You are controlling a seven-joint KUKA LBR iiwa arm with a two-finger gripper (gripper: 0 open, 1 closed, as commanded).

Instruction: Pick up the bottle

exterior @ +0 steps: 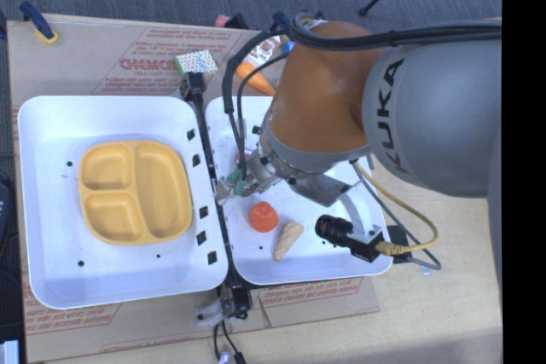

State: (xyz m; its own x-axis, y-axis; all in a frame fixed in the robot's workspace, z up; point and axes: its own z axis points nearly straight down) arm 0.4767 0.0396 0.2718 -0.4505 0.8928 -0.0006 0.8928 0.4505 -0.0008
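You see the arm [358, 98] low over the right bin [256, 273], so it covers most of it. The bottle [260, 55] (orange, partly hidden) lies at the far edge. The claw's state I cannot tell

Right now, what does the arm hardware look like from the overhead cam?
The arm is grey, rounded and bulky, with black KUKA lettering on its side. A wide orange band wraps the section above the wrist. Black cables run along the top, and a yellow cable loops beneath it.
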